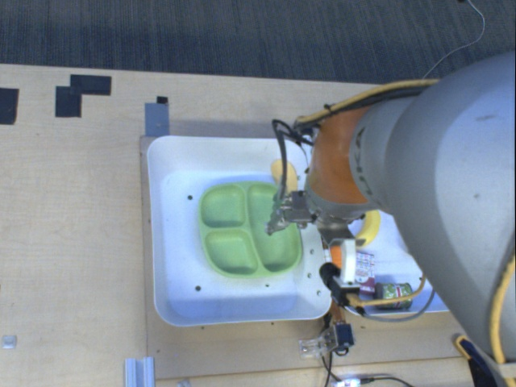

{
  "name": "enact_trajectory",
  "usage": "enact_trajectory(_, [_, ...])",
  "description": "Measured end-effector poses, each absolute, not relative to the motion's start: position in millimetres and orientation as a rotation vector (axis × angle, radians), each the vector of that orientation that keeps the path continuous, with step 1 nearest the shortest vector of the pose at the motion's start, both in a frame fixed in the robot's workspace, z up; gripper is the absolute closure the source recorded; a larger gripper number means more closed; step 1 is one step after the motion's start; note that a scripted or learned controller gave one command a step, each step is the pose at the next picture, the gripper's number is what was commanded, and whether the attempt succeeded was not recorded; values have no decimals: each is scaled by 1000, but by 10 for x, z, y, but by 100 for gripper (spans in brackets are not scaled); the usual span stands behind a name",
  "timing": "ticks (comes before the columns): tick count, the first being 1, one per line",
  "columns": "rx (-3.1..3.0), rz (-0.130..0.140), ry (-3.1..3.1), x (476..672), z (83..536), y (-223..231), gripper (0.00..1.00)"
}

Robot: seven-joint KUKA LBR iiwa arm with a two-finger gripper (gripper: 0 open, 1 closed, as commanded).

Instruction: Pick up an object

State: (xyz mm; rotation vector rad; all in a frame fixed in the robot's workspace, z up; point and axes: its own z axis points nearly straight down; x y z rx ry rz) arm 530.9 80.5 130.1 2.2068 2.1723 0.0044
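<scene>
While the arm reaches in from the right, you see the two-finger gripper (280,220) low over the light green plastic tray with three compartments (246,236), which lies flat in the left shallow white bin (173,240), filling much of its floor. Whether the gripper is spread or closed you cannot tell from this slanted view, and nothing is seen held. Judge the tray as light, stiff and smooth (likely slippery, being moulded plastic), not fragile; flat on the floor it offers little to pinch except its raised outer rim or the dividing ribs between compartments, and the rib nearest the gripper, on the tray's right half, looks like the most practical hold. The tray is roughly rounded, so it has no strong long axis; its two smaller compartments lie toward the far side of the bin and the divider between the right and left cells runs roughly near-to-far. A yellow curved banana-like object (371,228) lies in the right bin, partly hidden by the wrist.
</scene>
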Motion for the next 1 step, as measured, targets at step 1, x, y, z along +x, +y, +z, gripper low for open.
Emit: enact_trajectory(1, [2207,4,2172,5310,1302,804,0])
